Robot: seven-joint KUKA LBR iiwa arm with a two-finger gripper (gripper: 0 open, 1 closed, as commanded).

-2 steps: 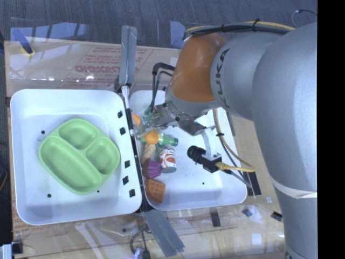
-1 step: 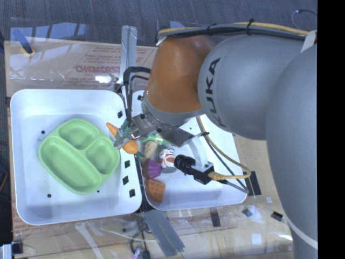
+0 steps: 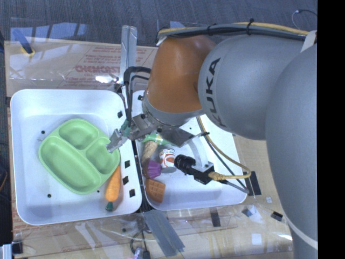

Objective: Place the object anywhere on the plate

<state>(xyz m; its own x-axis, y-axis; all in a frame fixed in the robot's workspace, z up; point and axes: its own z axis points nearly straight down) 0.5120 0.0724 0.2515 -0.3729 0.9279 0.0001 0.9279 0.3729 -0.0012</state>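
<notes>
**Plate unfilled, carrot beside it**

Plate (image 3: pixel 75 154), a green three-compartment plastic dish in the left white bin (image 3: pixel 32 209), bears nothing. The orange toy carrot (image 3: pixel 112 186) lies just off its lower-right rim. The gripper (image 3: pixel 117 140) hangs over the plate's right edge, nothing visibly held; its spread I cannot tell. Placement remains.

You have the bench (image 3: pixel 64 63) carrying two shallow white bins side by side. The left bin (image 3: pixel 32 198) sits beyond the gripper (image 3: pixel 116 141); the right bin (image 3: pixel 215 196) lies under the arm behind it. Clear sheeting (image 3: pixel 48 58) covers the bench past the bins.
</notes>
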